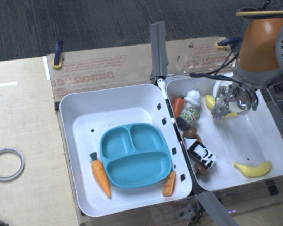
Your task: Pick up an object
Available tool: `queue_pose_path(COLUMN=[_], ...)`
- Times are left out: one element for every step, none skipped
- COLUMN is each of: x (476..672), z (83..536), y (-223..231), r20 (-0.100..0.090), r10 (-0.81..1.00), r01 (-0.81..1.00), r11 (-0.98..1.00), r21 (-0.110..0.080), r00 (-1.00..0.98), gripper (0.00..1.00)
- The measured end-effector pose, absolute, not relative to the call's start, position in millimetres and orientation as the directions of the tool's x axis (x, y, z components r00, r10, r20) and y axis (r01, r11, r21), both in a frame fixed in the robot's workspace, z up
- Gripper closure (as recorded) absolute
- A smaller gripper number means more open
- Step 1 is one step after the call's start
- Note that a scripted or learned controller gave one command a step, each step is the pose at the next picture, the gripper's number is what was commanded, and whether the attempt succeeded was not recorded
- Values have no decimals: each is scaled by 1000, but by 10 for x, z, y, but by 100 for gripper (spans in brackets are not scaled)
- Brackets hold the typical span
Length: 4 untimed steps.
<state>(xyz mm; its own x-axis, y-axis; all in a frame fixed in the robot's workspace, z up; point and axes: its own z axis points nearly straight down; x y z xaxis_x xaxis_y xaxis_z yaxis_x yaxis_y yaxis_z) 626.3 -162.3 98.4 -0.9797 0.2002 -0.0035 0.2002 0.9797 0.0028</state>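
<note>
Gripper low in the upper part of the right bin, beside a small yellow piece.

The gripper (229, 104) sits over the yellow piece (210, 101); nothing shows whether it pinches anything. The banana (253, 169), lower right of the right bin (270, 133), looks light, smooth and firm; its long axis runs left-right, ends curling up. Grip across its middle.

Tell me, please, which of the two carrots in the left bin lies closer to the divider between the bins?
The shorter carrot at the blue tray's lower right corner, nearer the divider. The longer carrot, with a green top, lies along the tray's left side.
</note>
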Motion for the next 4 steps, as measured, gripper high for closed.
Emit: queue_pose_path(x=[6489, 6487, 6373, 6110], z=[1935, 1928, 932, 927], y=[-1718, -1717, -1327, -1154], r20=[-7, -6, -5, -3], r10=[192, 192, 186, 271], r01=[192, 192, 186, 271], r11=[981, 981, 983, 963], r21=[0, 0, 0, 1], r00=[-981, -981, -983, -963], gripper=[100, 0, 0, 0])
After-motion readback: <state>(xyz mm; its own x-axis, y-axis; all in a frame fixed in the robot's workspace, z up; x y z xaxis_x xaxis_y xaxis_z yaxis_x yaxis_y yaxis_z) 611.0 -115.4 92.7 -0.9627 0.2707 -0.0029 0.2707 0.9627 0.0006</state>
